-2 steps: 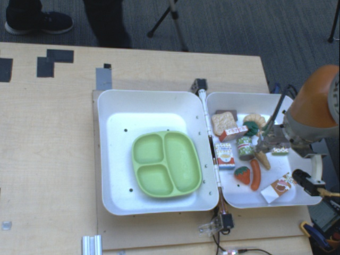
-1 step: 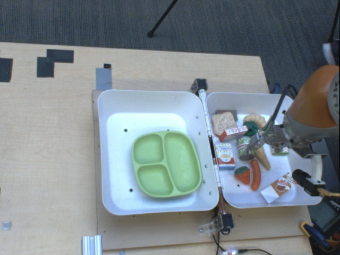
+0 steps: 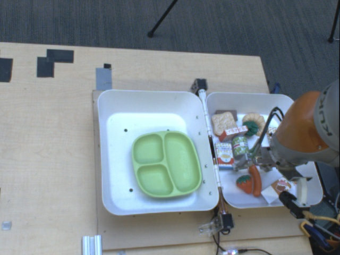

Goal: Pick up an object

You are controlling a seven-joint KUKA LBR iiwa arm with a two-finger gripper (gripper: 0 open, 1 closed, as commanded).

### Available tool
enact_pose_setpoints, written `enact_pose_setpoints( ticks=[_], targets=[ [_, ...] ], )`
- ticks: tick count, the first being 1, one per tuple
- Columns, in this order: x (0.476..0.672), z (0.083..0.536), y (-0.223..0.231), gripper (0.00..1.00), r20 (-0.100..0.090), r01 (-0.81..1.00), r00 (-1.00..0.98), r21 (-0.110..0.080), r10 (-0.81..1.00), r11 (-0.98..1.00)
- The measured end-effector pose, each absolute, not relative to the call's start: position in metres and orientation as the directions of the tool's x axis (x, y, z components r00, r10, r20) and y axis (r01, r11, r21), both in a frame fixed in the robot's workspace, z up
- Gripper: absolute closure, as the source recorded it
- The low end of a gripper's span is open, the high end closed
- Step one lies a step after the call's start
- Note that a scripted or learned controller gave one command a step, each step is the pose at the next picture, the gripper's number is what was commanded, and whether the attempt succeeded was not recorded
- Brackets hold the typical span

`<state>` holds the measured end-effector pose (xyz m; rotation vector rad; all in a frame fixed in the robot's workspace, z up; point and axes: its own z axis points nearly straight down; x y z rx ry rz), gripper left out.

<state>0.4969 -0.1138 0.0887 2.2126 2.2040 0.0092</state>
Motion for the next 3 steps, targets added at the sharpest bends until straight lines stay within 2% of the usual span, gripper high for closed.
enact_pose_setpoints(
  ticks=[1, 2, 3],
  targets=[
    [0.498, 0.098, -0.112, 1.00, -0.007, 1.000, 0.001, 0.019, 1.000, -0.001],
    [0.537, 0.087, -0.092, 1.00, -0.005, 1.000, -0.001, 0.007, 1.000, 0.001],
    [0.521, 0.185, -0.020, 1.00, 0.001, 1.000, -0.005, 0.005, 1.000, 0.005]
  ],
)
